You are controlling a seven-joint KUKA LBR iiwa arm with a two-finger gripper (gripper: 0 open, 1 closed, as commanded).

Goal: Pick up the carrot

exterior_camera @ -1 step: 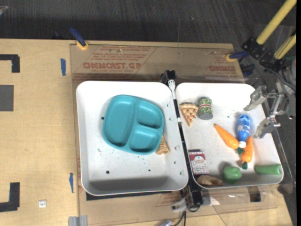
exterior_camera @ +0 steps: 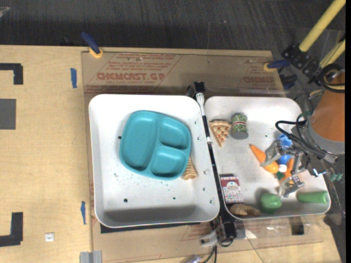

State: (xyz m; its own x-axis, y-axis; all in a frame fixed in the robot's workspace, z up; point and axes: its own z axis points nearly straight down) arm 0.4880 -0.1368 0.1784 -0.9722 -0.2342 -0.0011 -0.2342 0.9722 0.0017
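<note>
Two shallow white bins side by side on a bench, seen from above at a slant. The left bin (exterior_camera: 104, 163) carries a blue divided plate (exterior_camera: 155, 144) near its centre, with a waffle-patterned cone (exterior_camera: 190, 170) tucked just beside the plate's lower right edge. The right bin (exterior_camera: 247, 104) carries the carrot (exterior_camera: 258, 153) — orange, lying tilted near the bin's middle, pointed end toward the upper left. Toward the bin's upper left corner lie a pizza slice (exterior_camera: 220, 130) and, just beside it, a small green can (exterior_camera: 239, 125). A red-and-white carton (exterior_camera: 231, 188) rests against the bin's left wall; a green round piece (exterior_camera: 270, 201) and a green block (exterior_camera: 313, 197) lie along the lower edge, with a brown item (exterior_camera: 244, 209) at the lower left corner. The gripper (exterior_camera: 284, 166) — reaching in from the right — stands just right of the carrot's thick end, touching or nearly so; whether its grip is open or closed cannot be told amid the cables and blue parts.
</note>
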